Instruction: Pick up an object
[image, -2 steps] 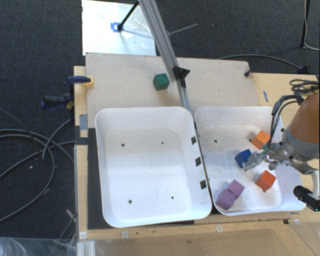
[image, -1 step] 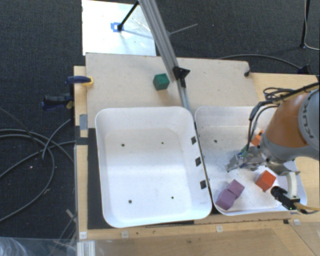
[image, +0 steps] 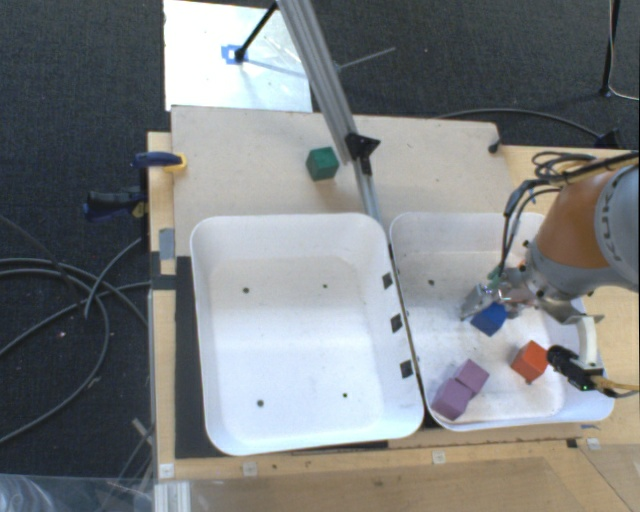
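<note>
The fingers (image: 478, 298) of the gripper (image: 484, 303) are seen low in the right bin (image: 430, 240), directly at the upper left edge of a blue block (image: 489, 320). Whether the fingers are spread or closed cannot be told, and it cannot be told whether the blue block is clamped between them or merely touched. The gripper body is carried by a grey wrist, above which the orange band (image: 570, 225) of the arm is located; the arm enters from the right side of the view, with black cables looped over its upper part.

Three further blocks are contained in the right bin. An orange block (image: 529, 361) is positioned to the lower right of the blue block, apart from it. Two purple blocks are placed near the front wall of the bin: one purple block (image: 470, 378) lies just above and to the right of the other purple block (image: 451, 399), and the two are touching or nearly so.

The left bin (image: 215, 240) is set directly beside the right bin, and black clips are fitted along the shared edge. Behind the bins, a green block (image: 322, 163) rests on the bench board (image: 240, 170). A grey metal pole (image: 325, 75) is run diagonally from the top of the view down to the gap between the bins.
</note>
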